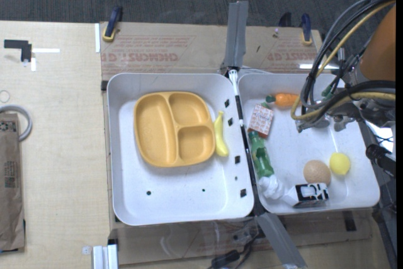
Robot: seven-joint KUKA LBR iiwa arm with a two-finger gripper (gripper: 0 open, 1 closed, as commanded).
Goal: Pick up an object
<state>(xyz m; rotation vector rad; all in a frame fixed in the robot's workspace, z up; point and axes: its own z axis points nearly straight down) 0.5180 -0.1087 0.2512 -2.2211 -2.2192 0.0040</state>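
The right bin (283, 154) holds several small objects. An orange carrot (286, 99) lies at its far edge, and a red and white packet (261, 120) sits beside a green bottle (260, 158) along the left wall. Toward the front lie a tan egg-shaped ball (316, 171), a yellow ball (340, 163), a black and white box (311, 193) and a crumpled white piece (271, 186). My gripper (318, 121) hangs over the bin's far right part, just right of the carrot and above the two balls. Black cables partly cover it.
The left bin (179, 201) carries a yellow divided plate (174, 129) with a yellow banana (220, 135) along its right side. A metal divider (237, 34) runs between the bins. The arm's orange band (383, 50) and cables take up the right edge. A brown paper bag (9, 179) lies far left.
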